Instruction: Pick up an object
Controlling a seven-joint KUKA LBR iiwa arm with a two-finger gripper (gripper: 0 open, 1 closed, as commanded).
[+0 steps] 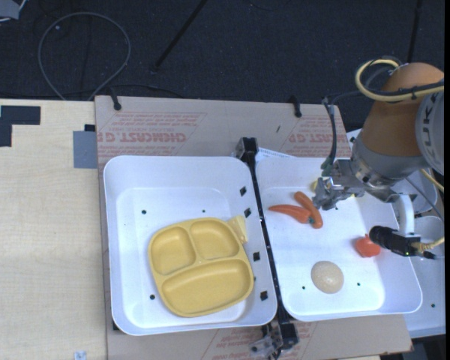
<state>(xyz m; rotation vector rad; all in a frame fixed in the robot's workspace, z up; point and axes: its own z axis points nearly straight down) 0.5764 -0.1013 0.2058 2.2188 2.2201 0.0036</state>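
Two shallow white plastic bins sit side by side, centre-low in frame; left bin (127, 201) holds a yellow three-compartment plastic tray (201, 265), prob. parked there out of the way; right bin (405, 295) carries the pickable bits: orange carrot-shaped toy pieces (300, 208) at its upper middle, a pale round ball (328, 277) lower centre, a small red lump (367, 247) toward the right. Gripper (328, 192) hangs just right of the carrots, apparently lined up on them as the target; can't tell how wide it is set, and nothing visibly held. Cardboard sheet (165, 130) under the bins shows red print reading mirrored, approx. "CHEMCAST"; not sure of every letter.
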